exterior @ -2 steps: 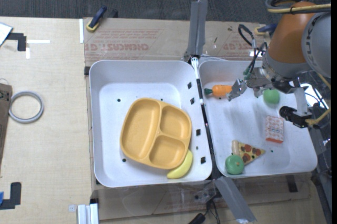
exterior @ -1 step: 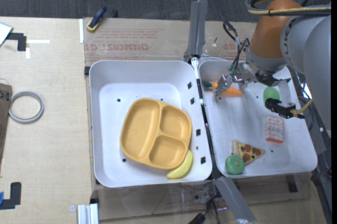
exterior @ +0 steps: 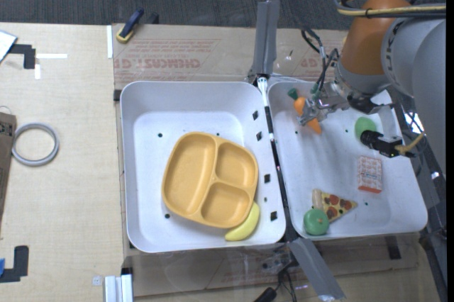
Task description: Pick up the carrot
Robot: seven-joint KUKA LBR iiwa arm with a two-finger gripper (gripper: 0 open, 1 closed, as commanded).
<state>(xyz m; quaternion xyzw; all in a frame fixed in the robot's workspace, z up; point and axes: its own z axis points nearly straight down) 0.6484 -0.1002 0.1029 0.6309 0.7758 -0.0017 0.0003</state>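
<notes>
Item one: we are seeing two shallow white bins sitting side by side on the bench, the left bin (exterior: 135, 173) and the right bin (exterior: 404, 212).

Item two: the left bin is holding a yellow divided plate (exterior: 210, 180), with a banana (exterior: 245, 225) lying against the plate's near right corner.

Item three: the right bin is holding a pizza slice (exterior: 333, 203), a green round fruit (exterior: 316, 222) just beside the slice's near end, a small printed packet (exterior: 369, 174) toward the right wall, and a green object (exterior: 365, 126) partly under the arm's cabling.

Item four: the carrot (exterior: 306, 116) is lying in the far left corner of the right bin, an orange piece with its round end toward the bin's far wall.

Item five: the gripper (exterior: 316, 108) is reaching in from the right, its tip sitting right at the carrot. We cannot tell whether the hand is open or closed, nor whether it is gripping the carrot.

Item six: a tape roll (exterior: 33, 144) is resting on the bench, well left of the bins.
</notes>
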